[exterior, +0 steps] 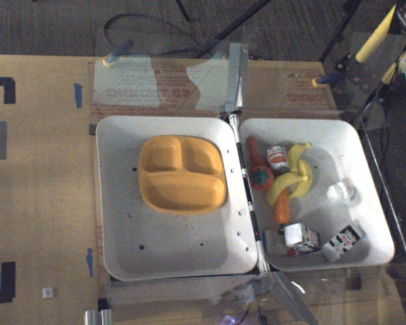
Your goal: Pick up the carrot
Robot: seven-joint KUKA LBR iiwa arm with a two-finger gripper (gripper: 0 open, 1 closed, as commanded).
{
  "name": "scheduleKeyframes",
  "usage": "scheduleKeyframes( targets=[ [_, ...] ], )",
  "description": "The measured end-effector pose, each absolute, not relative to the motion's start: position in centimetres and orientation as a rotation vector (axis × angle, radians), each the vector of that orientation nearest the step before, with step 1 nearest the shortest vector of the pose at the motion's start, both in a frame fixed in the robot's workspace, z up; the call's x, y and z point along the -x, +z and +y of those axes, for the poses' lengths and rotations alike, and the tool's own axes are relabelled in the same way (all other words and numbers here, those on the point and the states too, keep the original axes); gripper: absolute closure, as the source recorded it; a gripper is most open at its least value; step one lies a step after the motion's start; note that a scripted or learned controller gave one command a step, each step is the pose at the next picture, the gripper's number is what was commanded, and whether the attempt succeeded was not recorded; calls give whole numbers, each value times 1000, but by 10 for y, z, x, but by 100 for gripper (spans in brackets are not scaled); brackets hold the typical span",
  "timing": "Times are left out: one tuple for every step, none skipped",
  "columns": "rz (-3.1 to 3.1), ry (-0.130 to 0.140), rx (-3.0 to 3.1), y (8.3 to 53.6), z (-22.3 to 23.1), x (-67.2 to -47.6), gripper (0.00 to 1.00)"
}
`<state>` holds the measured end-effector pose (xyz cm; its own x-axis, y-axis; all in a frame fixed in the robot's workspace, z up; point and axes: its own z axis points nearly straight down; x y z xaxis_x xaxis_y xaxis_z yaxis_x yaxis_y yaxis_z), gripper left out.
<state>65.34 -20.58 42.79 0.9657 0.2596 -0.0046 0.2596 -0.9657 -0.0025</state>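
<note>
Pincer state I cannot tell. What I take for the carrot lies in the right bin, at eight o'clock from its middle, its top tucked under a banana. That crowding probably favours gripping the bare lower end, toward six o'clock.

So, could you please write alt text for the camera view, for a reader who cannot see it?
Two shallow white bins sit side by side on a wooden bench. The right bin holds a carrot beside bananas, a small can and other small items; the left bin holds an orange divided plate.
</note>
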Motion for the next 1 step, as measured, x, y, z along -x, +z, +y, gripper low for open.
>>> scheduleKeyframes(
  targets=[
    [-784,6,3038,371,-223,-613,100]
  ],
)
